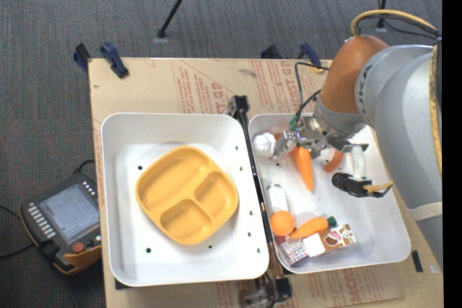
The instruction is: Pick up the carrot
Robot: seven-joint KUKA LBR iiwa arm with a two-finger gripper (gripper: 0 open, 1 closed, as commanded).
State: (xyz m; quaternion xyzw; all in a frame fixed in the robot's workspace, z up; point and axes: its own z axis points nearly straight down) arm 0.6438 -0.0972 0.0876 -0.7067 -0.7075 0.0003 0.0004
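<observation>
An orange carrot [305,169] points down toward the front of the right bin [386,231], with its thick end up between my fingers. My gripper [302,146] is over the back of that bin and shut on the carrot's top. A second, smaller carrot [311,228] with a green stub lies near the bin's front, apart from the gripper.
The right bin also holds a white round thing [263,144], a white bottle [276,195], an orange ball [282,222], a small printed box [318,243] and a red-orange piece [333,160]. A yellow divided plate [187,194] lies in the left bin [115,155].
</observation>
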